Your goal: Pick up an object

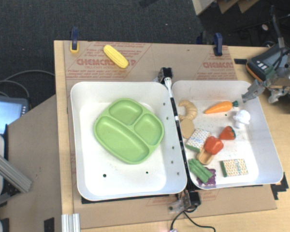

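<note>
Gripper over right bin far rim, its opening impossible to tell, carrot just inside, green plate centred in left bin

My arm is cut off by the right edge; my gripper is too small to read; below it, purple grapes lie half under green beans.
</note>
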Controlling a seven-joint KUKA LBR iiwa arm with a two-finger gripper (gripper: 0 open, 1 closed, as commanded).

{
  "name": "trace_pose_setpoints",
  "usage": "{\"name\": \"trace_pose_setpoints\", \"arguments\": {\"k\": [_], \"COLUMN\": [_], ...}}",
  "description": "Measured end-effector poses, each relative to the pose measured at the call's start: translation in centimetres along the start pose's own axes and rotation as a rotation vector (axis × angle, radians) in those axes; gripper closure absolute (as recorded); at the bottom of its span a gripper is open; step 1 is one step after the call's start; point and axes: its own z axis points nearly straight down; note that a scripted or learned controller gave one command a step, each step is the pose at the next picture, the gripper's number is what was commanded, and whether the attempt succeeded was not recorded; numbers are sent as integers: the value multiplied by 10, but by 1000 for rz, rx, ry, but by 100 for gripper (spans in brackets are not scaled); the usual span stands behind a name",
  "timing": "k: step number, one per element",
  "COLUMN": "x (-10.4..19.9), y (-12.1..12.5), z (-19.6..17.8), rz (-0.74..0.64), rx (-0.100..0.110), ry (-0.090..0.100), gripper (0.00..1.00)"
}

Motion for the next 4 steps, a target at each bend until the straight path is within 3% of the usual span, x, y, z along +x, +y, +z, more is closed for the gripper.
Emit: {"name": "trace_pose_setpoints", "arguments": {"k": [1,2,4], "x": [-9,15,33], "y": [17,75,80], "z": [94,170,165], "rz": [0,-4,-1], "rx": [7,-1,-2], "ry": [2,0,-2], "gripper": [0,0,0]}}
